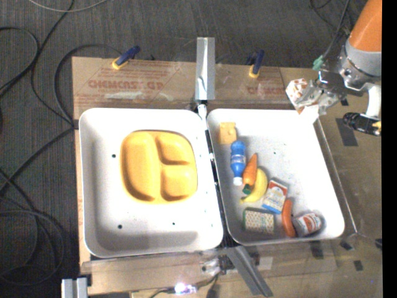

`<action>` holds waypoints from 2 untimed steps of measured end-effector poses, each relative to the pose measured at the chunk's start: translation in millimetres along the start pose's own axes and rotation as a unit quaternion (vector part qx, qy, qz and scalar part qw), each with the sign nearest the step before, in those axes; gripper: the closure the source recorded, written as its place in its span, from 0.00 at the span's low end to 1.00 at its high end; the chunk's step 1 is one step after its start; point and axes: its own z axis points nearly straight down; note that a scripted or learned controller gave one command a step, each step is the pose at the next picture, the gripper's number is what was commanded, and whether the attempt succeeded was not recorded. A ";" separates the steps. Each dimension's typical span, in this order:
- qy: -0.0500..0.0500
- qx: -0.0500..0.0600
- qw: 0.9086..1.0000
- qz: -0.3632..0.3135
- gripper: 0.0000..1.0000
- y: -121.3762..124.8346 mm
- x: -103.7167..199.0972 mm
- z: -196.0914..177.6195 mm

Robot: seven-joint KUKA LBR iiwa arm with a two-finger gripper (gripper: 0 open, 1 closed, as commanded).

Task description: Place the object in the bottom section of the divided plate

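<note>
Up at the far right corner of the right bin [322, 166], a small white-and-orange carton [298, 93] sat at the tip of the gripper [308, 97], above and just outside the bin's rim. It looked pinched betw. the fingers, tho the view was too small and blurred there to be sure; the fingers seemed closed in around it, not spread. The arm [366, 36] came in from the right, grey w/ its orange band up top.

The divided plate [160, 166], yellow, lay in the middle of the left bin [99, 222], well apart from the carton. It had one big section on the left side and two smaller ones on the right; nothing sat in any of them.

In the right bin, items lay clustered center to near side: a yellow block [227, 132] near the far-left corner, a blue bottle [237, 161] w/ white cap just below it, a carrot [250, 169] lying across a banana [257, 188], a small white-and-orange packet [275, 197] beside the banana, a tan-and-green box [258, 221] closer to the near rim, an orange sausage-shaped piece [287, 218], and a can [307, 223] on its side touching it.

A cardboard sheet [142, 82] w/ two blue-and-yellow clamps [126, 57] lay behind the bins, cables [37, 73] on the dark floor.
</note>
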 end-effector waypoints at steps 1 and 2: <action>0.001 0.002 1.000 -0.027 1.00 -82.2 72.1 46.7; 0.001 0.003 0.998 -0.061 1.00 -199.6 118.7 85.7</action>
